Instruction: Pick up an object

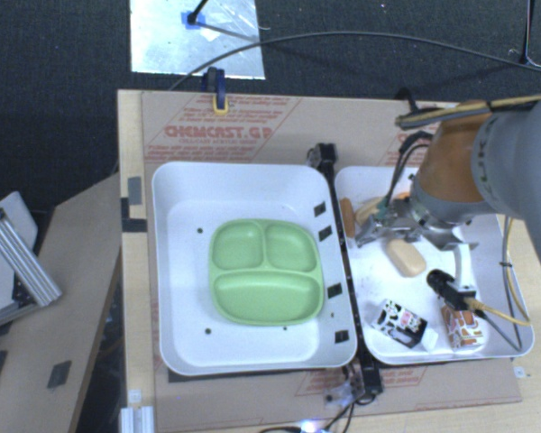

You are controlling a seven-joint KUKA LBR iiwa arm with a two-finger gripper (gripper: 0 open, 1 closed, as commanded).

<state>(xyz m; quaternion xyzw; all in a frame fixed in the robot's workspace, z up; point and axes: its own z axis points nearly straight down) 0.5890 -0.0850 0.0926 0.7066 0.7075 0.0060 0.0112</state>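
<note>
- Tan block (405, 259), oblong and soft-looking, lies in the right bin (496, 345), toward its 10 o'clock area; it is the likeliest pick.
- Step in hand, by judgement: approach and descent. Nothing is lifted.
- Tool (385, 226) sits low, just beside the block at its 10 o'clock.
- Tool spread: cannot tell.
- Next move calls for centring over the block, then closing.
- Green divided plate (267, 271) rests in the left bin (185, 197).

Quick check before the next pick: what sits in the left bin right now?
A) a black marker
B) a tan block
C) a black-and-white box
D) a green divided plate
D: the green divided plate lies flat in the middle of the left bin; the small items are all in the right bin.
</note>
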